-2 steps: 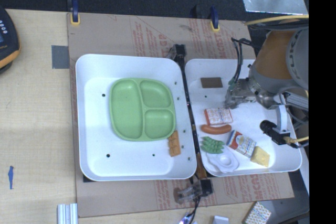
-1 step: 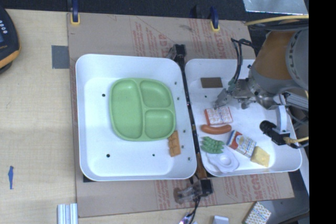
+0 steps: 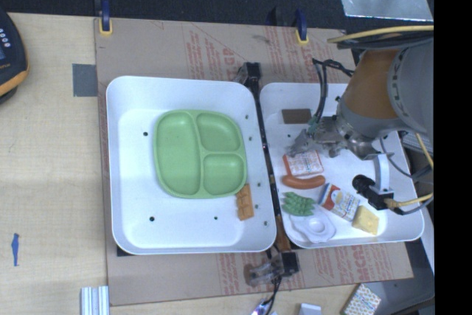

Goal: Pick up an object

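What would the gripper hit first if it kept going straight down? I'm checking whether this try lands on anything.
Probably the red-and-white packet, directly under the gripper; the sausage lies just beyond. Height is hard to judge.

The grey arm (image 3: 402, 96) with its orange band reaches in from the right, its gripper (image 3: 308, 144) pointing down and left

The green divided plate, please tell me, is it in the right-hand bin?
No, the green divided plate lies in the left bin.

Small toy foods (image 3: 304, 181) clustered flat in the right bin (image 3: 413, 232): sausage, green pods, egg, cheese wedge.
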### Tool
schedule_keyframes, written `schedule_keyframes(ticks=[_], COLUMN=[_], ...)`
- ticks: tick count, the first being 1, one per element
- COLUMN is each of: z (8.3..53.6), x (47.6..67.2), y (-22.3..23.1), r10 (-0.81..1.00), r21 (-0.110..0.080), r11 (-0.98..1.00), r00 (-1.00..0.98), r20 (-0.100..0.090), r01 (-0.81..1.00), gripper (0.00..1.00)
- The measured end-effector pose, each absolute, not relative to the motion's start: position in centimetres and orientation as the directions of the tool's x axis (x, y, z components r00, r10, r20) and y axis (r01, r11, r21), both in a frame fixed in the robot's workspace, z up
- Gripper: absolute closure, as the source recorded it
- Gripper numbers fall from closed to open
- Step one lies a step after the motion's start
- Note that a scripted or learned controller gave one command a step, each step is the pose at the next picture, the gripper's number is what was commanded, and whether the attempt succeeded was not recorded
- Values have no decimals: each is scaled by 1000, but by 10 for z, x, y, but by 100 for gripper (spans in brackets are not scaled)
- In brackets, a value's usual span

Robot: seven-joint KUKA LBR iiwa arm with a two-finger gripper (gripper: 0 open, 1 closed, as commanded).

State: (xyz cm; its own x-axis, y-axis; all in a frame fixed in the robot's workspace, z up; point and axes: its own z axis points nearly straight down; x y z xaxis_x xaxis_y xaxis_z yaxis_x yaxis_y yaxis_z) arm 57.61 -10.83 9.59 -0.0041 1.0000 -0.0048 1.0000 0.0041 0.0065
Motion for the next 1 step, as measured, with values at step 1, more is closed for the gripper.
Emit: schedule_keyframes(ticks=[1], z=[108], x=[578], y=[-109], r10=[1000], r21=[9], r11=[5], r00=[-5], r20=[-3], r01=[1000], gripper=[100])
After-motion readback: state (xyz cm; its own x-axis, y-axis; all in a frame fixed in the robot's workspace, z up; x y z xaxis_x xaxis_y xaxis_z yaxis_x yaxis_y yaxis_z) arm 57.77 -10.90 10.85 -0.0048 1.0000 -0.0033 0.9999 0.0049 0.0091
